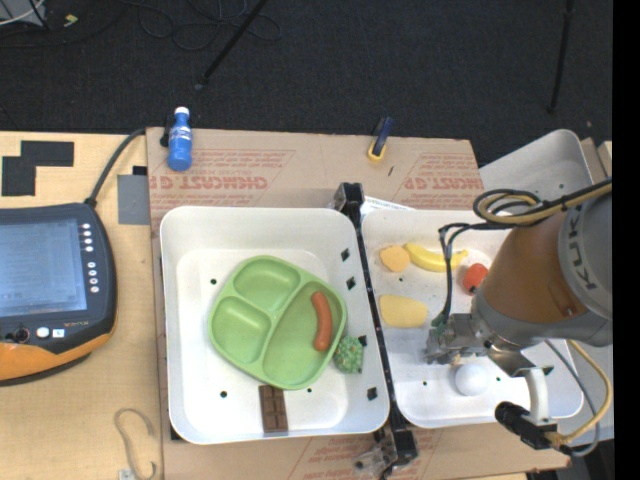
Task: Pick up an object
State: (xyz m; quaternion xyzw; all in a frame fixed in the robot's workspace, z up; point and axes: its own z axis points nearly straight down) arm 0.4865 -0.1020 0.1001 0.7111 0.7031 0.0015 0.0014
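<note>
We see the claw [437, 346] low in the right bin [560, 408], white ball [470, 377] just beside it (grip state unclear).

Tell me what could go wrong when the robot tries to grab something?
1. The gripper hangs between the yellow block and the white ball, so it might close on nothing.
2. The ball is round and could roll away if bumped.
3. The banana and orange piece touch, so grabbing one may shove the other.
</note>
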